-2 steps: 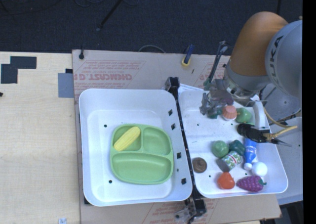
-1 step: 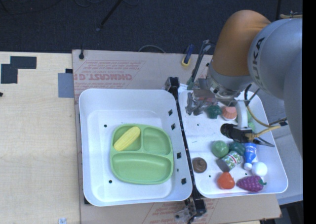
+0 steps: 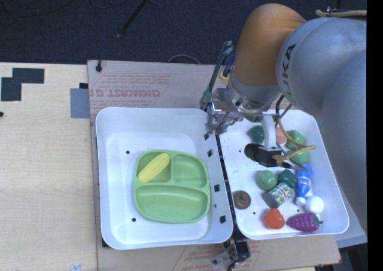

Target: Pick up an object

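1. At the centre of the frame, just above the wall shared by the two bins, the gripper [image 3: 214, 121] hangs below the arm's orange band. Whether it is open or closed cannot be told from here, and nothing can be seen held in it.
2. In the left bin [image 3: 119, 121] lies a green divided plate [image 3: 173, 201], with a yellow corn cob [image 3: 154, 166] in its upper-left compartment.
3. In the right bin [image 3: 336, 207] the loose toys crowd the lower right part, all below and to the right of the gripper.
4. Along that bin's lower edge sit a red tomato [image 3: 274, 219] and a bunch of purple grapes [image 3: 304, 222], just beside each other.
5. Above them are a white ball [image 3: 315, 204], a blue bottle [image 3: 304, 181], a small can [image 3: 279, 194] and a round green toy [image 3: 266, 178], packed closely.
6. A brown disc [image 3: 242, 199] lies apart from the cluster, to its left and near the shared wall.
7. Both bins rest on a cardboard sheet [image 3: 137, 87] on the pale bench [image 3: 42, 174].
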